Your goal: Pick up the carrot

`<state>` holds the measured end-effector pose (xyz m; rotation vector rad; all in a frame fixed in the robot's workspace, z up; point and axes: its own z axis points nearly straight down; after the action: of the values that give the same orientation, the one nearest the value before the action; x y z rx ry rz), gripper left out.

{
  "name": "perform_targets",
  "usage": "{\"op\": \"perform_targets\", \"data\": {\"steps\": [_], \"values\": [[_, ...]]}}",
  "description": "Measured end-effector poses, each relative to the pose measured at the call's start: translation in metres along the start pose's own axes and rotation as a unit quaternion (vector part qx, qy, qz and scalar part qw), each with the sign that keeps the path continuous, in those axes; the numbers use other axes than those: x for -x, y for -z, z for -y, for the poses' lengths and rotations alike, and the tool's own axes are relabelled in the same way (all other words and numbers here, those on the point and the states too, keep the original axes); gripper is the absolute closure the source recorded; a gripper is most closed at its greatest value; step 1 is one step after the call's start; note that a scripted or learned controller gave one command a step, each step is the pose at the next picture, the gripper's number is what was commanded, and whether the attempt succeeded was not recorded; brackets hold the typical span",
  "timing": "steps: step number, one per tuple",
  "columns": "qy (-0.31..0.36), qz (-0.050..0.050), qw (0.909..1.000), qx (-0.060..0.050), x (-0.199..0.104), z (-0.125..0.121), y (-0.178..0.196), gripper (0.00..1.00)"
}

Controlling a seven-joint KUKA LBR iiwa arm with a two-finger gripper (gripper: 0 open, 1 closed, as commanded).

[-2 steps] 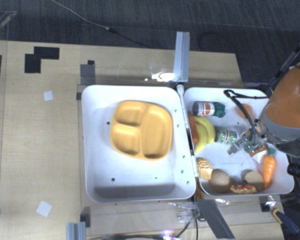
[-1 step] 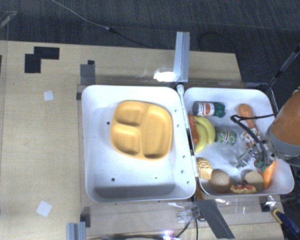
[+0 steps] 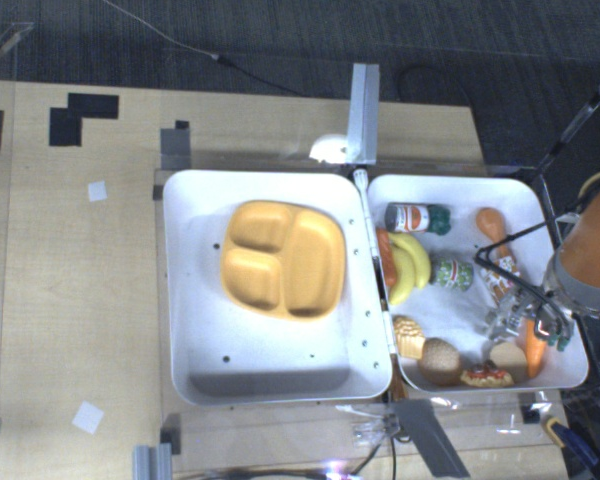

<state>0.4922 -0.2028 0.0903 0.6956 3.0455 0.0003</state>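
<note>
The carrot (image 3: 535, 354) is a short orange piece lying near the front right corner of the right bin (image 3: 460, 188). My gripper (image 3: 518, 323) is low in that bin, just above and to the left of the carrot, close to it or touching it. The grey arm with its orange band (image 3: 590, 250) comes in from the right edge over the bin wall. A black cable loops from the wrist across the bin. The carrot rests in the bin and is not lifted.
The right bin is crowded: a red-labelled bottle (image 3: 417, 218), banana (image 3: 412, 264), small green bottle (image 3: 452, 273), an orange drumstick-like piece (image 3: 490, 224), a pale round item (image 3: 505, 354) against the carrot, and brown food pieces (image 3: 440, 354) along the front. The left bin (image 3: 195, 298) holds a yellow divided plate (image 3: 283, 258).
</note>
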Motion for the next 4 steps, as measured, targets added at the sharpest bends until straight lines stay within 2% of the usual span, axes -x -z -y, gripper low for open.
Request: {"op": "perform_targets", "data": {"steps": [1,2,3,4], "values": [[-0.122,-0.003,0.9926,-0.001,-0.021,-0.041,0.067,1.00],[-0.055,-0.002,0.9985,0.000,-0.014,-0.046,0.000,1.00],[0.160,0.001,0.9872,-0.001,0.023,-0.014,0.000,1.00],[0.120,0.002,0.9928,0.000,0.002,0.001,0.000,1.00]]}}
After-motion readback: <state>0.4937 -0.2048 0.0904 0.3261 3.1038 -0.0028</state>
